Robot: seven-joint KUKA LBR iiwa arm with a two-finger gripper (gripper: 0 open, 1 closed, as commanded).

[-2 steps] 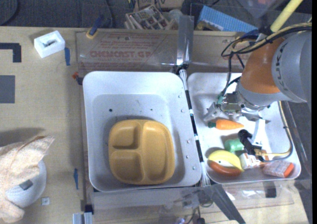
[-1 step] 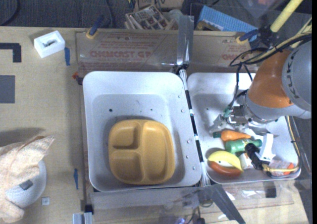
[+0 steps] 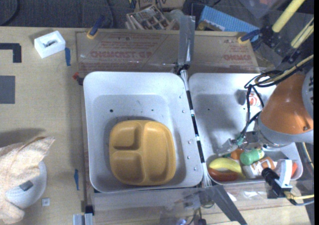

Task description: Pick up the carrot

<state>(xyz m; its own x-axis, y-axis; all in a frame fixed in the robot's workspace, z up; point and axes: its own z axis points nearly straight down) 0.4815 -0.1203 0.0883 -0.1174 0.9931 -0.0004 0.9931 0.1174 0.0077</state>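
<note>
I cannot tell the state of the gripper [image 3: 238,144]; carrot [image 3: 236,156] lies just below, crowded; neighbours may be grabbed instead.

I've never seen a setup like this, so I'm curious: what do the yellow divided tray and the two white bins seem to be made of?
The yellow tray looks like molded plastic with a dull, satin finish: rounded compartment ridges and soft highlights. The white bins, left and right, look like thin, smooth plastic too, with rounded corners and a faint sheen; painted metal can't be ruled out from this view.

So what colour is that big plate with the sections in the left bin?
Mustard yellow plate, seen in the camera view.
</note>
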